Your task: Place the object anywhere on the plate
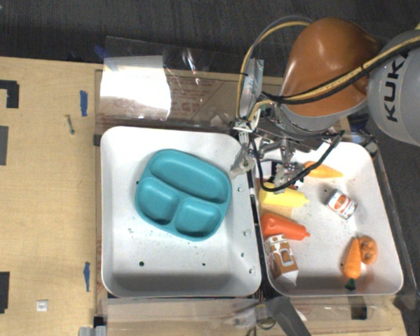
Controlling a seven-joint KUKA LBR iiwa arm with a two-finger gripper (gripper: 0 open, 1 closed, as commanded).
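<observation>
Two bins: shallow white trays are set side by side on the bench, the left bin and the right bin, their inner rims touching.
Plate: a teal, rounded plate divided into three compartments is seen lying slightly tilted in the upper middle of the left bin; nothing is seen on it.
Right bin contents: a yellow bottle-like piece is lying near the inner rim, with an orange-red carrot-shaped piece just beside and below it; a brown-and-white carton is lying below those.
Further contents: a small red-and-white can is seen near the middle, an orange pear-like toy towards the lower right, and a yellow-orange piece partly hidden under the wrist.
Arm: the orange band and grey link are seen reaching in from the right, above the top of the right bin.
Gripper: the gripper is hanging over the upper left corner of the right bin, just above the yellow piece; cables cover it, so its opening and any hold cannot be told.
</observation>
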